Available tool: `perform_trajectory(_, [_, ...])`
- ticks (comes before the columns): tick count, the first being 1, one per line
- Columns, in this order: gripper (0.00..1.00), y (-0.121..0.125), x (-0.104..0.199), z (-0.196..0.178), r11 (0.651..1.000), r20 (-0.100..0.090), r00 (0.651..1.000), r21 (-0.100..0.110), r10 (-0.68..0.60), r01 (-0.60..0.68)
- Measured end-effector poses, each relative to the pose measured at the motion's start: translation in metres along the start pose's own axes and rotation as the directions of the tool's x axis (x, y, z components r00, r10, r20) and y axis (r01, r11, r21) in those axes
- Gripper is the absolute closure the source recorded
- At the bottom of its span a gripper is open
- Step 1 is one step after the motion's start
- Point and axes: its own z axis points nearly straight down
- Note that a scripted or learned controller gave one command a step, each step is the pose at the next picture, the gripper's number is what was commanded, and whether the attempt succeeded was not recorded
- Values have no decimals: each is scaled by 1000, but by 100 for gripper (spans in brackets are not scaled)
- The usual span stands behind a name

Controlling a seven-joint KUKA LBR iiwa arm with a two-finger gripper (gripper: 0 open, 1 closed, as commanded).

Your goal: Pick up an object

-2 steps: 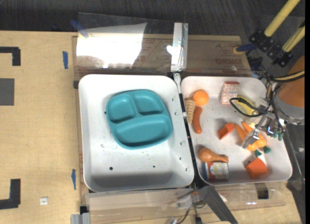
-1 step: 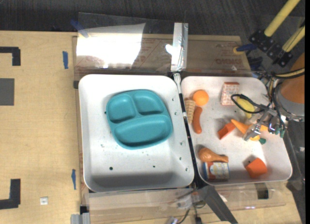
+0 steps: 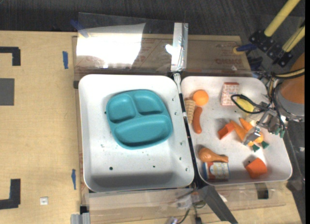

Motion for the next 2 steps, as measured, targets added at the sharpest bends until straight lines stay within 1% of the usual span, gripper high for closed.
perform_trajectory(1, [0,6,-20,13,999,-9,999,3,-32,32])
perform_trajectory(2, [0,81,8,12,999,-10,999,-1,42,-42])
